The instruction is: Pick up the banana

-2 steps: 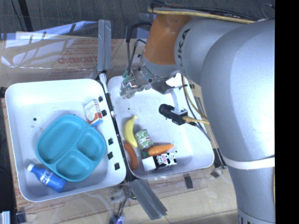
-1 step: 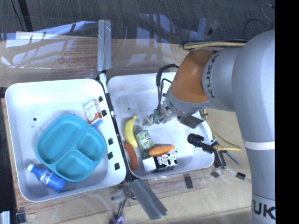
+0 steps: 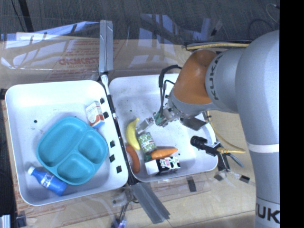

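1. the grey arm (image 3: 247,94) reached in from the right of the frame, its orange band (image 3: 192,77) sitting over the upper middle of the right bin (image 3: 142,87).
2. the gripper (image 3: 160,119) hung low in the middle of the right bin, pointing toward the lower left of the frame. the wrist covered most of it, so i could not tell how wide it stood or whether it had hold of anything.
3. the banana (image 3: 132,133) lay on the floor of the right bin near its left wall, long axis running up and down the frame, its upper tip just left of the gripper. contact between the two could not be made out.
4. a small green-labelled can (image 3: 146,142) lay just right of the banana, touching or nearly touching it.
5. a carrot (image 3: 164,152) lay across the lower part of the same bin, just below the can.
6. a reddish sausage-shaped item (image 3: 134,159) sat below the banana by the lower left wall, and a small black-and-white carton (image 3: 163,165) lay under the carrot against the lower rim.
7. the left bin (image 3: 28,99) held a blue divided plate (image 3: 72,148) at its middle, a small white and orange packet (image 3: 95,113) at the plate's upper right, and a blue bottle (image 3: 47,180) at the lower left.
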{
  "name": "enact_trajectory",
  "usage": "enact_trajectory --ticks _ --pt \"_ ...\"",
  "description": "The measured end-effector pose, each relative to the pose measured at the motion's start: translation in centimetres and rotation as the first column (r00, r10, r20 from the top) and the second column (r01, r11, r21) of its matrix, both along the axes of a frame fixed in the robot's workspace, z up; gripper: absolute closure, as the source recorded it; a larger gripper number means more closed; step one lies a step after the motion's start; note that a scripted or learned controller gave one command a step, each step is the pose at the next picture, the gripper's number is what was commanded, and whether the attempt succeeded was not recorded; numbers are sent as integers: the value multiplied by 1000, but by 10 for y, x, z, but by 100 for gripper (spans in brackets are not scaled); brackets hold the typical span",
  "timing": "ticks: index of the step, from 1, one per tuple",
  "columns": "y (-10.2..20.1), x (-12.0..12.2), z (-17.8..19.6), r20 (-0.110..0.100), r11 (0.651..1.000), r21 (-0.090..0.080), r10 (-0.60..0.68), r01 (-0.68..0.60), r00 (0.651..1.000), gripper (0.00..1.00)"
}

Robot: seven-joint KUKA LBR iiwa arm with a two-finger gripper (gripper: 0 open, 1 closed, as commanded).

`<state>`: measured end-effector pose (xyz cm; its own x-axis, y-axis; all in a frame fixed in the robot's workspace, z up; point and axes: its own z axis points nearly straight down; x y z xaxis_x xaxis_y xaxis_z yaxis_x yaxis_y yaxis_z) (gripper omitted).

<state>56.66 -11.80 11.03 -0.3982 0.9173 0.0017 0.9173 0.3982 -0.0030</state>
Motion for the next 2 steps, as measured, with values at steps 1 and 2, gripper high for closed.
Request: enact_trajectory --ticks 1,2 --pt "19 42 -16 4 971 0 -238 238 971 0" --pt "20 -10 -18 2 992 -1 -124 124 992 0"
